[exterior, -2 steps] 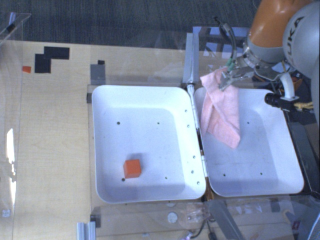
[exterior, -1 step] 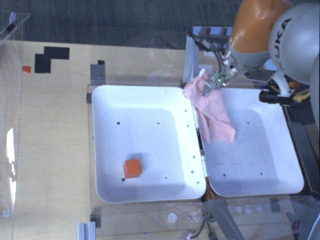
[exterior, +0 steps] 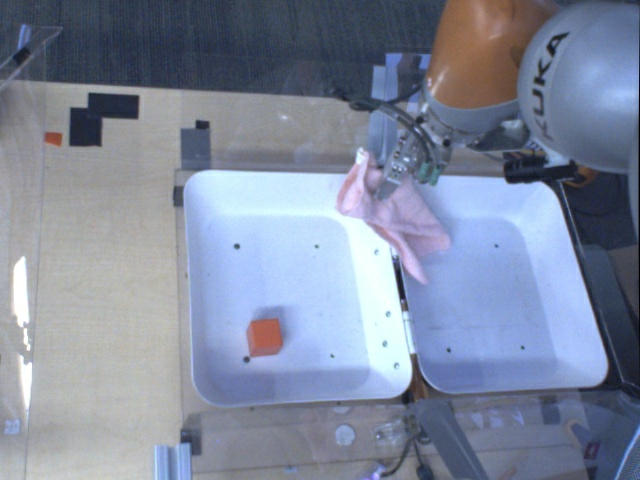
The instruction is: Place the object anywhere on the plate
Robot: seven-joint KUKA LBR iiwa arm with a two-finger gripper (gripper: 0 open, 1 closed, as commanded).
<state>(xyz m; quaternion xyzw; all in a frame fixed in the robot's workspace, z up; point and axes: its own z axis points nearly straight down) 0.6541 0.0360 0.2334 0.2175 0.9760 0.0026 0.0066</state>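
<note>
Arm: the grey KUKA arm with the orange band (exterior: 480, 38) comes in from the right side of the view and bends down over the far edge of the bins, above the place where the two bins meet.
Gripper: the two-finger gripper (exterior: 392, 176) hangs low at the end of the arm, near the far rim between the bins.
Jaws: they are closed narrow on the top of the cloth; a fold of it sits between the fingers.
Task's thing: the soft pink cloth (exterior: 398, 218) hangs down from the gripper, crumpled, and its lower tip points toward the near side.
Place of the cloth: it is over the seam between the bins, mostly above the far left corner of the right bin; I cannot tell if its lower tip touches the rim or the floor.
Left bin: the shallow white plastic bin on the left (exterior: 300, 268) has small dark dots on its floor.
Other object: a small orange cube (exterior: 265, 337) lies on the floor of the left bin, in the near left part, well apart from the cloth.
Right bin: the shallow white plastic bin on the right (exterior: 510, 308) stands just beside the left one, touching it along the middle.
Bench: the pale wooden bench top (exterior: 100, 268) bears both bins; some black square marks (exterior: 100, 116) are near its far left corner.
</note>
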